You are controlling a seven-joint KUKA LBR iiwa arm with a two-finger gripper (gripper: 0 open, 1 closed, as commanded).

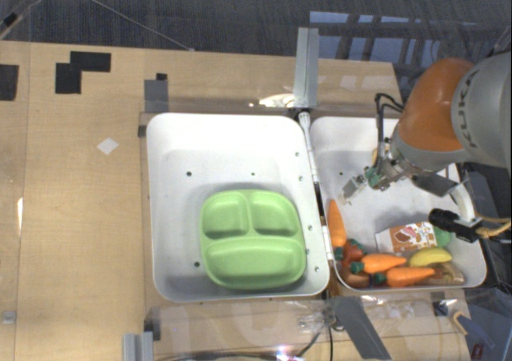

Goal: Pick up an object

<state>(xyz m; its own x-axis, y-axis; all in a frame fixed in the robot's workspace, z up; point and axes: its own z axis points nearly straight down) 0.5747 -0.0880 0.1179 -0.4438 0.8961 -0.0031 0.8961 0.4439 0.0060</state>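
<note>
- The right bin [352, 151] held a heap of toy food along its near edge: an orange carrot [337, 223] standing on end against the left wall, two more carrots [382, 262] lying flat, a yellow banana [430, 257], a small printed box [411, 235], and some dark red pieces [350, 257] in the near left corner.
- The left bin [184, 151] held a green divided plate [253, 238], lying flat in its near half.
- The gripper [366, 181] hung over the bare middle of the right bin, pointing down and to the left; I could not tell whether it was open or closed, and nothing showed in its grasp.
- The toy food lay nearer the camera than the gripper, apart from it; the upright carrot was the closest piece, just below and left of the tip.
- The grey arm [480, 111] with its orange band [428, 111] covered the far right of that bin.
- Both bins sat side by side on the wooden counter [72, 215], with a metal bracket [306, 71] beyond their shared wall.
</note>
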